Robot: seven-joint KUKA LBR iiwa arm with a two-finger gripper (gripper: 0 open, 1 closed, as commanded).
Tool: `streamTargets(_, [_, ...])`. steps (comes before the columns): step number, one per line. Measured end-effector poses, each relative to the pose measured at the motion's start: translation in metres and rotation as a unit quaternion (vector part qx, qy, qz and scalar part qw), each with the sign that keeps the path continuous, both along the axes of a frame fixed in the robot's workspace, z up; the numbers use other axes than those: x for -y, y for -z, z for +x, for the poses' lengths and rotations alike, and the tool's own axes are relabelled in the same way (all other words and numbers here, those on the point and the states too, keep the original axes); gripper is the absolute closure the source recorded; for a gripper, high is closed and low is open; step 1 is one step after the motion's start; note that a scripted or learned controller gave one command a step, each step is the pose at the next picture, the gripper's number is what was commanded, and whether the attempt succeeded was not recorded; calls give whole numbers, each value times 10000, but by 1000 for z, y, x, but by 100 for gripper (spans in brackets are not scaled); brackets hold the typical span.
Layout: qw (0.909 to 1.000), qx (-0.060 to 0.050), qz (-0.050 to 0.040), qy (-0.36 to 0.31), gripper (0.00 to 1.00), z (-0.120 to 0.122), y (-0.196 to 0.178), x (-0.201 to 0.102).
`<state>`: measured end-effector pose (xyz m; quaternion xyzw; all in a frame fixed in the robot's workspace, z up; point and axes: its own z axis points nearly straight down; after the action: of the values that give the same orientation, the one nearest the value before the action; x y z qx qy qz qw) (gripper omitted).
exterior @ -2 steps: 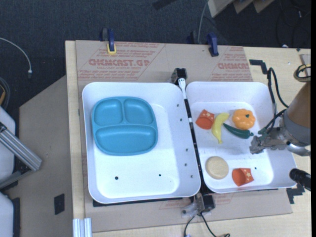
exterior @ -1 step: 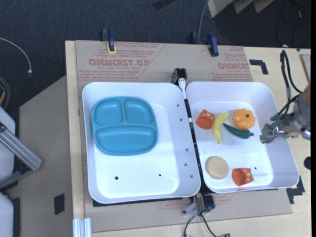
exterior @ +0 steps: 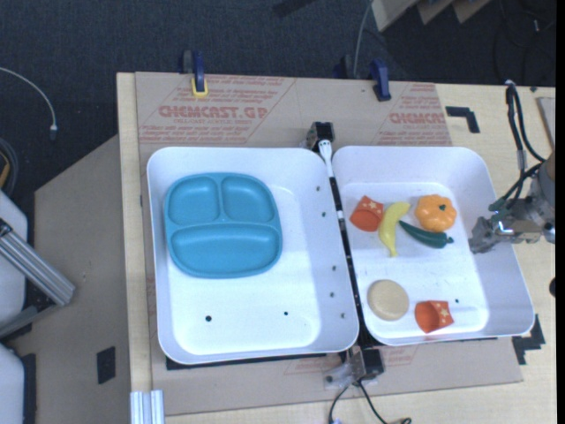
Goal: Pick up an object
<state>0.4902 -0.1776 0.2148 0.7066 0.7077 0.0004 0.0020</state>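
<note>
Resting in the right shallow white bin [exterior: 494, 184] are a round orange toy pumpkin [exterior: 436, 211], a curved yellow banana [exterior: 391, 226], a dark green pepper [exterior: 425, 235], two red blocks [exterior: 367, 214] [exterior: 433, 315] and a cream disc [exterior: 387, 299]. Beside that bin's right rim sits the metal two-finger gripper [exterior: 485, 234], grasping nothing; whether it is released or clenched cannot be told. A blue divided plastic plate [exterior: 223, 226] lies in the left bin [exterior: 256, 316]

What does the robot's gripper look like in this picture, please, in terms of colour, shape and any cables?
The gripper is a small, silvery grey metal piece at the right bin's right rim, with angular, blocky parts. Thin dark cables run down towards it from above. It is too small and blurred to make out any markings.
</note>
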Motion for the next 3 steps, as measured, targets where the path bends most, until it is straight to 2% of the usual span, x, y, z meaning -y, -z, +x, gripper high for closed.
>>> streamTargets(2, [10000, -24, 23, -20, 100, -8, -19, -105])
streamTargets(3, [10000, -26, 22, -22, 100, -4, -17, -149])
